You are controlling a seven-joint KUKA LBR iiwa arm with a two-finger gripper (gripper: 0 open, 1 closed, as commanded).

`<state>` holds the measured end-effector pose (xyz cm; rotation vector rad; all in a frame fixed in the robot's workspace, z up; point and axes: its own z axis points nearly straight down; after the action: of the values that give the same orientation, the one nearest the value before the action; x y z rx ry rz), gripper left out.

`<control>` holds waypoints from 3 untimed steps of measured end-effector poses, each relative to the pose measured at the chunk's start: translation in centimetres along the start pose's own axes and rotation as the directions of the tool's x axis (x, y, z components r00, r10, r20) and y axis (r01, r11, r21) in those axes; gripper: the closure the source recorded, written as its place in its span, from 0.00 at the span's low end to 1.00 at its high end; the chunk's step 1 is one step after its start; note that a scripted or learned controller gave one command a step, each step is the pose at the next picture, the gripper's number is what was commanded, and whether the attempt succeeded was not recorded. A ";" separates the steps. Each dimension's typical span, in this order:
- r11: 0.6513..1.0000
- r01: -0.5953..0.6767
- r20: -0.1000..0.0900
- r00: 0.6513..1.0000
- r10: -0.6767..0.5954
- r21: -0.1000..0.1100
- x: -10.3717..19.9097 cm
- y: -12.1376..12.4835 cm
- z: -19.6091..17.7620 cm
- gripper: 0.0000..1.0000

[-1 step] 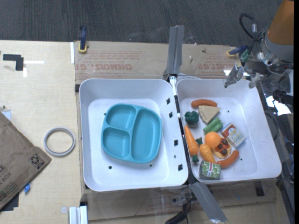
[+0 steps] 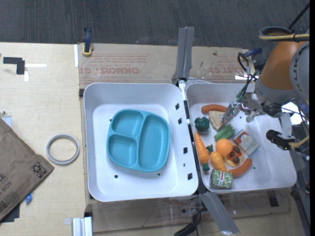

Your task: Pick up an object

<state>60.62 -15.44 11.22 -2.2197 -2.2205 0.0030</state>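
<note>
Gripper [image 2: 230, 113], finger state indiscernible, hovers over the sandwich wedge [image 2: 215, 118]: probably light, rigid, smooth plastic; grasp across its flat faces.

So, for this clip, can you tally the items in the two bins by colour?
Blue: 1, the divided plate
Orange: 3, carrot, orange fruit, small orange piece
Red: 2, sausages
Green: 3, broccoli, green vegetable, green packet
Total: 9

The wooden bench [image 2: 39, 112] bears two white bins [image 2: 93, 146], a tape ring [image 2: 62, 148] and a cardboard box [image 2: 17, 168]
</note>
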 end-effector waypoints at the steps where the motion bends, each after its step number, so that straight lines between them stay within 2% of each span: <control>1: 1.000 -0.026 -0.001 1.000 0.026 0.000 -2.3 -8.6 2.2 0.00; 2: 1.000 -0.028 -0.001 1.000 0.028 0.000 -2.4 -8.6 1.3 1.00; 3: 1.000 -0.029 0.000 1.000 0.029 -0.001 -3.0 -7.1 -0.7 1.00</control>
<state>53.50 -18.43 11.96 -2.2521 -2.1890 0.0013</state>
